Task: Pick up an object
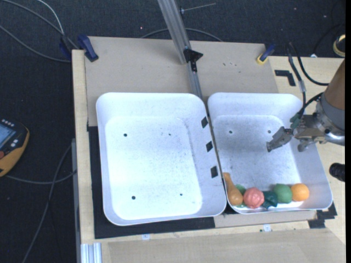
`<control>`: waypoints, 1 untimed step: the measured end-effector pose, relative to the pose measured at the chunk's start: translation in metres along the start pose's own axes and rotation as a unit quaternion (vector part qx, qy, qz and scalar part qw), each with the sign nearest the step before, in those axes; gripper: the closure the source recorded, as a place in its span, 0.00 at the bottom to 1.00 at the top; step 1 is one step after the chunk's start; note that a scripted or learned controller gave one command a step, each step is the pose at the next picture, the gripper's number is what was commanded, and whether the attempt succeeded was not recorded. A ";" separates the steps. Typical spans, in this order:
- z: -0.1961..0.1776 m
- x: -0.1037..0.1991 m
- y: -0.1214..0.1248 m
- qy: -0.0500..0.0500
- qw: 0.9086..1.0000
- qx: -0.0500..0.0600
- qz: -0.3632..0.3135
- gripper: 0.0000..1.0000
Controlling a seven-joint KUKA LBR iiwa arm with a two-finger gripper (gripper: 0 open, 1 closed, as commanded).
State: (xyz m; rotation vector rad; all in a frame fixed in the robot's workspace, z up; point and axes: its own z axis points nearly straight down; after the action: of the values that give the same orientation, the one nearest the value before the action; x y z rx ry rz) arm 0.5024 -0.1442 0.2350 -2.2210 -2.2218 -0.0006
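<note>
Gripper (282, 138): we see it over the right bin, upper right part of the floor, reaching in from the right edge. One dark finger (278, 139) points left and down toward the bin floor. We can't tell whether it's parted or clenched; nothing shows between the fingers.
Arm (335, 106): grey, enters at the right edge, w/ the wrist body just above the bin's right wall.
Right bin (249, 104): shallow, white, speckled floor. All objs are bunched along its near wall, well apart from the gripper.
Objs, left to right: an orange gourd-shaped piece (232, 192) w/ its thin neck pointing up-left, touching the bin's left wall; a pink round obj (253, 197) just beside it; a dark teal piece (270, 200) low betw. the pink one and the green one; a green round obj (283, 193); an orange ball (300, 191) at the right end of the row.
Small green bit (241, 189): peeks out behind the gourd and the pink obj; we can't tell what it is.
Left bin (148, 102): white, same shape, touching the right bin along the middle edge, where black clips (209, 146) sit.
Bench (137, 64): tan board under both bins, blue clamp (88, 47) at the far left corner, yellow-and-blue clamp (266, 52) at the far right.
Metal rail (173, 21): runs from the top edge down to the gap betw. the bins.
Off-bench: an orange-and-black handheld unit (11, 141) on the dark floor at left, w/ cables near it.
</note>
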 end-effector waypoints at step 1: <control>-0.111 0.027 0.056 -0.001 1.000 -0.004 -0.001 0.00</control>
State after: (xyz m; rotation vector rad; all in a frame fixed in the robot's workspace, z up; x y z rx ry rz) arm 0.5583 -0.1172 0.3460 -2.2228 -2.2302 -0.0092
